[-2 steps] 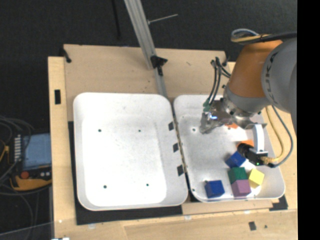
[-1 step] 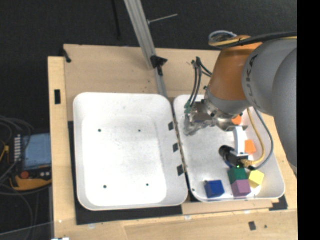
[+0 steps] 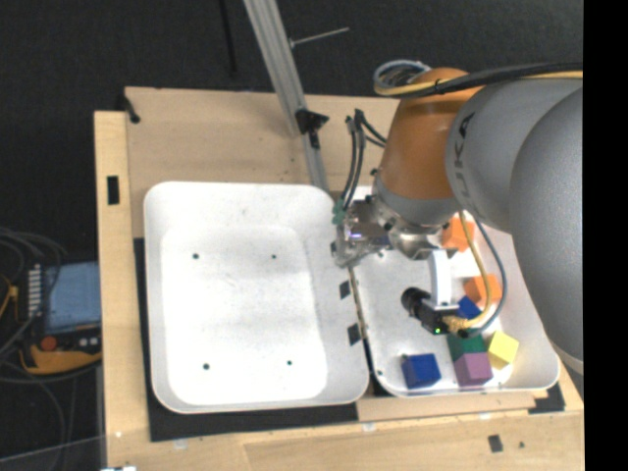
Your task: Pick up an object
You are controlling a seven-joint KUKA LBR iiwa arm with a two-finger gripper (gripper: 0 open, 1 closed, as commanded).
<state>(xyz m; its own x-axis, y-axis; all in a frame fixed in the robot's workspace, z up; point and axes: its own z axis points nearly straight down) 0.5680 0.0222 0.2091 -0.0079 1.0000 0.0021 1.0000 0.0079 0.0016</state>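
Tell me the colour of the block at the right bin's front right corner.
Yellow block, clearest in the camera view.

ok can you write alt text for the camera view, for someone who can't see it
A grey robot arm with an orange band reaches from the right over the right shallow white bin, which holds small blocks: a blue cube, a purple cube, a yellow cube and orange pieces. The left shallow white bin sits beside it on the wooden bench.
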